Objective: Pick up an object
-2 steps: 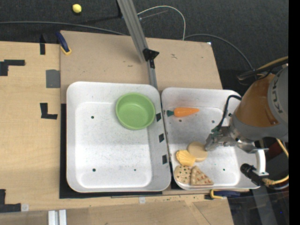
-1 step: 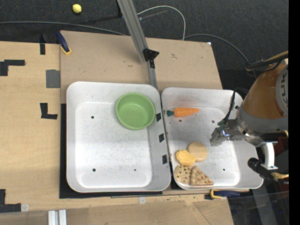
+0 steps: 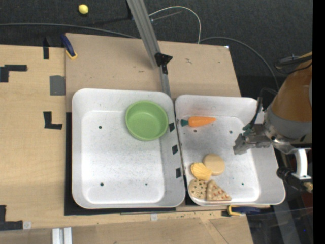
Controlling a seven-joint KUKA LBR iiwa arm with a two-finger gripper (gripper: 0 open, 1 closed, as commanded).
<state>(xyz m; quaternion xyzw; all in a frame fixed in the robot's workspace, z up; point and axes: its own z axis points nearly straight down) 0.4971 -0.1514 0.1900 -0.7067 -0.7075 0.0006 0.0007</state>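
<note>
The right bin (image 3: 254, 105) holds an orange toy carrot (image 3: 201, 121) near its far left corner. At its near left lie a round beige piece (image 3: 214, 164), a yellow ridged piece (image 3: 201, 172), a brown cracker-like round (image 3: 198, 189) and a pizza-slice toy (image 3: 217, 192). My gripper (image 3: 242, 144) hangs over the right side of this bin, to the right of the beige piece and apart from all the toys. Nothing shows between its fingers.
A green bowl (image 3: 147, 120) sits in the left bin (image 3: 86, 151) at its far right. A grey metal pole (image 3: 147, 29) slants down to the divider between the bins. Cables run across the dark floor behind the bench.
</note>
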